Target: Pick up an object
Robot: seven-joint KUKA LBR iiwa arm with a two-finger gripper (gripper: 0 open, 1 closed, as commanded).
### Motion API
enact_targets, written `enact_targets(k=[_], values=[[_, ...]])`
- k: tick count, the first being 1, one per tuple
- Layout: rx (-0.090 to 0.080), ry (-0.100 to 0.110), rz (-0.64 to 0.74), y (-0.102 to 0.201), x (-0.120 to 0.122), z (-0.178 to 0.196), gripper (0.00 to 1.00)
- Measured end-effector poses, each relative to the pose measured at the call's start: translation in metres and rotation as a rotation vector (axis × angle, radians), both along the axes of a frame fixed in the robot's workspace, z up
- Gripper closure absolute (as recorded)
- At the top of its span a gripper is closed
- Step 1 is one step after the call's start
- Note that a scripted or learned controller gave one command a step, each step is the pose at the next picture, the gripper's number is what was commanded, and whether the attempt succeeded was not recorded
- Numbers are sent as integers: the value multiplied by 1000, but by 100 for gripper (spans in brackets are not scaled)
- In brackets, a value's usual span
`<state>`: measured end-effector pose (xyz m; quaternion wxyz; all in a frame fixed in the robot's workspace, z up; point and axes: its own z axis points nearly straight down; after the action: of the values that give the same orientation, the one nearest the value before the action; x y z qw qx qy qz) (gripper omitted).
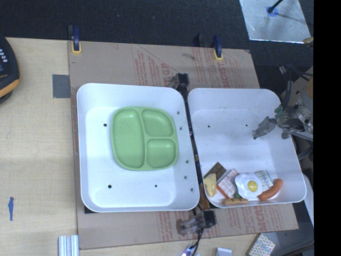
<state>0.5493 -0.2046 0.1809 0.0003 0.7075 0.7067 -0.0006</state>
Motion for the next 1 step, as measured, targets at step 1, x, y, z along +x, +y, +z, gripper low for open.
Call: enact_targets(k=[1], values=[[6,9,12,84,-44,-10,0]])
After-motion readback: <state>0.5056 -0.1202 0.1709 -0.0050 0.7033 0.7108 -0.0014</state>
